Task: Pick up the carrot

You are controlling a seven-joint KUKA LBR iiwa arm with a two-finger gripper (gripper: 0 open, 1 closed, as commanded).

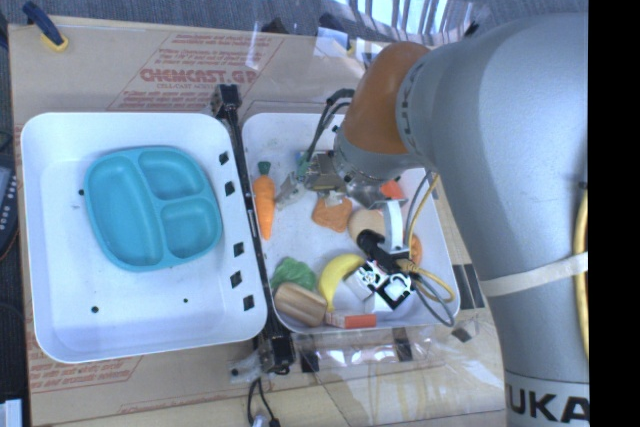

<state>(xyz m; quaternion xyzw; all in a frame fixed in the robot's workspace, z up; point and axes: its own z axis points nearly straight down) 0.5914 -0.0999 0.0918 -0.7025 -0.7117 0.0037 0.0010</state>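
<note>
The carrot (264, 203) lies in the right bin (290, 127), close against its left wall, green top pointing away from the camera, orange body running toward the near side. Nothing touches it and it rests flat on the bin floor, so the pick is judged not yet made; approach, grasp and lift all remain.

The arm (480, 165) reaches over the right bin from the right. The gripper (300, 180) sits low over the bin's middle, its metal tip just beside the carrot's upper half, to the right of it. Whether it is released or clenched cannot be told from here. Nothing is seen held.

Other items share the right bin: an orange piece (331, 212), a banana (338, 271), a green leafy item (294, 273) and a tan, loaf-like piece (300, 303). The left bin (40, 245) holds a blue divided plate (152, 206).

Legible writing: red print on the cardboard (150, 65) under the bins reads "CHEMCAST"; the smaller lines beside it are too fine to read. White letters "UKA" show on the arm's base at lower right, consistent with the KUKA name
</note>
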